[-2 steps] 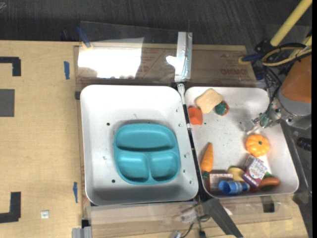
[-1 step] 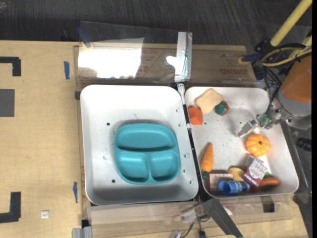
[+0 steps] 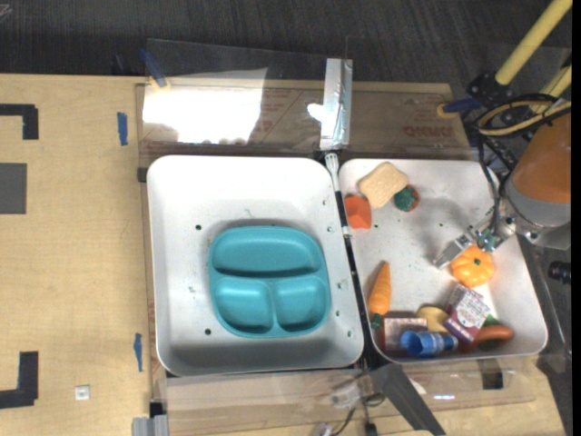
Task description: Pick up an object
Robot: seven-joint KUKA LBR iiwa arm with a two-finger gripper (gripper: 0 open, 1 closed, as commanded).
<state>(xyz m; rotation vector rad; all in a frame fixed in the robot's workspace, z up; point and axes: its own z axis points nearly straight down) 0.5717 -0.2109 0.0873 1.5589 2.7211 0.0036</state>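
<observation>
At the right side of the right-hand bin (image 3: 427,175), near its far wall: a small orange pumpkin (image 3: 474,268), squat and ribbed, glossy, with a hint of green at the top. Directly over its upper edge in the camera view, the gripper (image 3: 470,246), silvery metal hanging from the grey arm (image 3: 536,209) with its orange band (image 3: 547,166); impossible to tell whether open or closed, or whether touching the pumpkin at all. Elsewhere in the same bin, well apart from the pumpkin: a beige slice of bread (image 3: 383,182) against a green ball (image 3: 406,198) at the back, an orange-red block (image 3: 358,212) by the divider, a carrot (image 3: 379,287) lying lengthwise lower down. Along the front wall, crowded together: a dark box (image 3: 398,327), a yellow piece (image 3: 434,316), a blue bottle (image 3: 425,341), a pink-and-white carton (image 3: 469,309) just below the pumpkin, a reddish sausage (image 3: 496,334). Left bin (image 3: 172,189): a teal divided plate (image 3: 268,278), three compartments, lying flat in the middle. Underneath both, a tan cardboard-coloured counter (image 3: 64,243) with black tape corners (image 3: 23,121) and short blue tape strips (image 3: 122,127). Behind the bins, a clear plastic sheet (image 3: 227,107) catching glare. Beyond that, dark carpeted floor (image 3: 272,7); at upper right, a yellow pole (image 3: 537,30) and looped cables (image 3: 508,112).
</observation>
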